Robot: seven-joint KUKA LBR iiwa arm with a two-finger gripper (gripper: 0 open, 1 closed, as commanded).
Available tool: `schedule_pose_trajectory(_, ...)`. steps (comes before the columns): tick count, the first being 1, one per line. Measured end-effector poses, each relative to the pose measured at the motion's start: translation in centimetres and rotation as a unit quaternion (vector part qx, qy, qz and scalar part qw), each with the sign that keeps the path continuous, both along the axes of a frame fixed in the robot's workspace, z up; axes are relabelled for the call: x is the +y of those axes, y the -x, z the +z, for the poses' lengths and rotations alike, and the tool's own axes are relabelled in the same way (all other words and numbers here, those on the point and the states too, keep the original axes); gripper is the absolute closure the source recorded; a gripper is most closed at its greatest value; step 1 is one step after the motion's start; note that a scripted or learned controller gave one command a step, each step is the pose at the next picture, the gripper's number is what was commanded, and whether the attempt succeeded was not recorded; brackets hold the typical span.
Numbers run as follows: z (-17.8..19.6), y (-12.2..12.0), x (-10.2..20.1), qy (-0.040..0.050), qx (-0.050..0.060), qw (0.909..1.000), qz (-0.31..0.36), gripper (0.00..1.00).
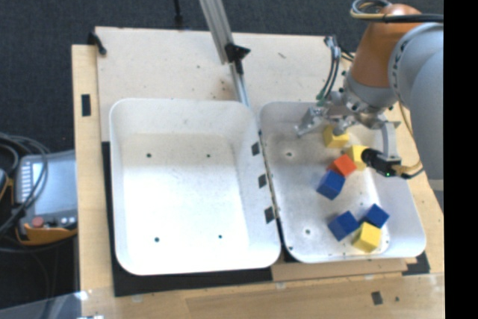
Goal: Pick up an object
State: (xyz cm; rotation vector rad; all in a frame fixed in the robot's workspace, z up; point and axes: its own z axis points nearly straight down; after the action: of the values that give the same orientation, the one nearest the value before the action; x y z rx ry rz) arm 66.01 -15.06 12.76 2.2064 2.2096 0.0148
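The arm hung over the right bin [293, 231], its gripper [334, 125] just above a yellow block [335, 137] at the bin's 1 o'clock; whether anything was pinched I cannot tell. Judged: the approach step, calling next for a straight descent, clear of the orange block [344, 164] at 5 o'clock.

We note even, fairly bright overhead light, mild glare whitening the two bins [190, 183], soft short shadows under the blocks [343, 224], dim carpet, and slight overall softness.
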Motion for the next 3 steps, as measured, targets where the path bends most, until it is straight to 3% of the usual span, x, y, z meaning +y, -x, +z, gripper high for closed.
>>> schedule_pose_trajectory(1, 1.0, -0.1, -0.1, 0.0007, -0.002, 1.0, 0.0, 1.0)
schedule_pose_trajectory(2, 7.6, -0.4, -0.2, -0.0025, 0.006, 1.0, 0.0, 1.0)
schedule_pose_trajectory(3, 9.1, -0.5, -0.2, -0.0032, 0.008, 1.0, 0.001, 1.0)
